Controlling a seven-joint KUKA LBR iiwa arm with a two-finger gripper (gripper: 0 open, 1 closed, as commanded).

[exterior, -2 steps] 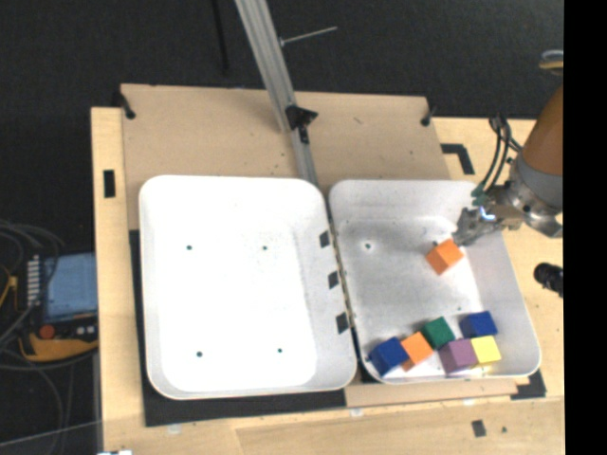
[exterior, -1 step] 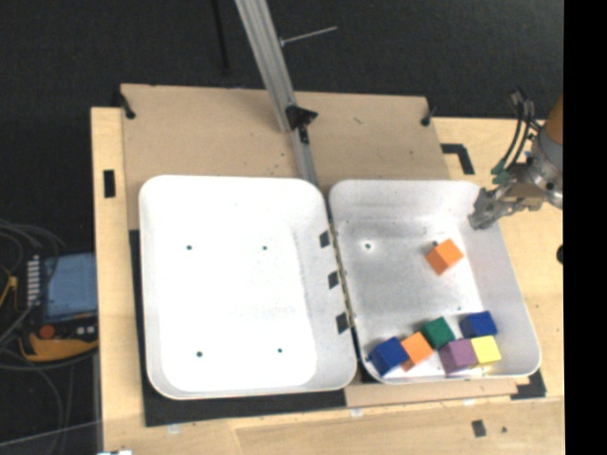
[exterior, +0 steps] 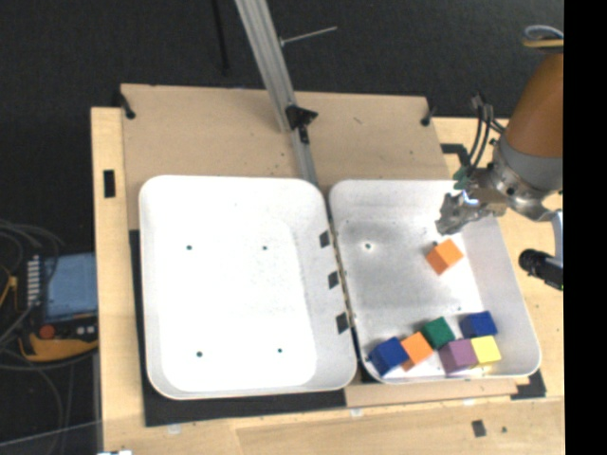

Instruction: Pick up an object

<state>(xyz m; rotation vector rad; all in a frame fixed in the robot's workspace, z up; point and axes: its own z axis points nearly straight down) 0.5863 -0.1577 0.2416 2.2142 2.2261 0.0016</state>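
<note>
**Inspector:** Fingers first: I cannot tell whether they are open or closed. The gripper [exterior: 453,214] reads as a grey blur over the far part of the right bin [exterior: 379,207], and nothing is visible between its tips.

**Assistant:** Contents, left to right?

**Inspector:** Left bin [exterior: 171,207]: bare white floor with a few dark dots. In the right bin, a cluster sits along the near wall: blue block [exterior: 387,354], orange block [exterior: 415,348], green block [exterior: 437,332], purple block [exterior: 460,354], yellow block [exterior: 487,350], a second blue block [exterior: 479,325]. They touch or nearly touch, most likely because they have gathered against the near wall.

**Assistant:** And the likely target?

**Inspector:** The lone orange cube [exterior: 444,256], mid-bin, well apart from the cluster, just near of the gripper. My judgement: it is the easiest pick, having free space on every side.

**Assistant:** Orientation?

**Inspector:** It sits turned, corners pointing roughly left-right and near-far. Being close to cubic, it shows no clear long axis.
</note>
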